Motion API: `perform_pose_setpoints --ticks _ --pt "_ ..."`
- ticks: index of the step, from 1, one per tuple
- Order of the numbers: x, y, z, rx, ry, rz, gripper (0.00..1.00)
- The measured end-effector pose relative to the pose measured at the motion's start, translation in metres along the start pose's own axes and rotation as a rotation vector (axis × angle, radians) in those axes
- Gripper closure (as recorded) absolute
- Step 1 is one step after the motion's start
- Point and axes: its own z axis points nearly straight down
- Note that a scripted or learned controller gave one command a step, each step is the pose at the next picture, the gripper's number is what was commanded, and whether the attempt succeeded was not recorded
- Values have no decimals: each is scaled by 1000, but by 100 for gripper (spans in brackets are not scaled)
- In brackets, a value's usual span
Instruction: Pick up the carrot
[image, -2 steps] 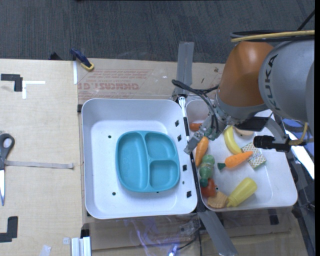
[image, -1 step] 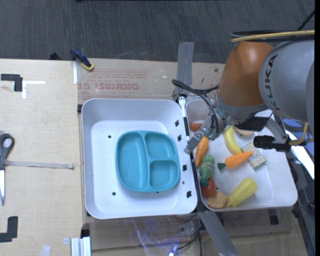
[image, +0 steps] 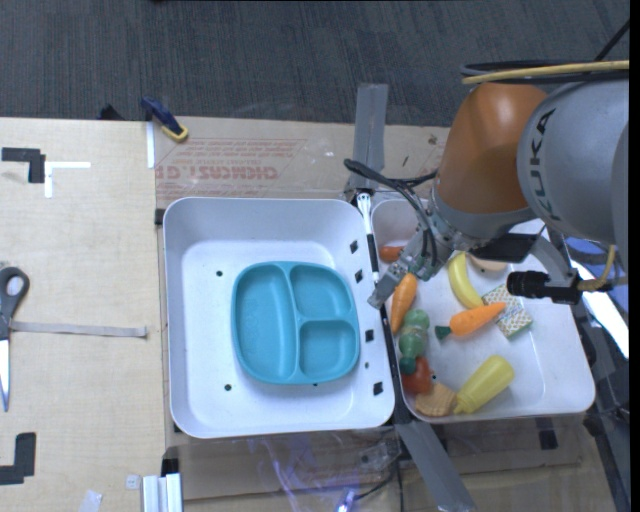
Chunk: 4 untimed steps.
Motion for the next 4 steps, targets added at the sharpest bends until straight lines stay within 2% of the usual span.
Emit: perform_pose_setpoints --ticks 4 --pt "0 0 0 0 0 0 0"
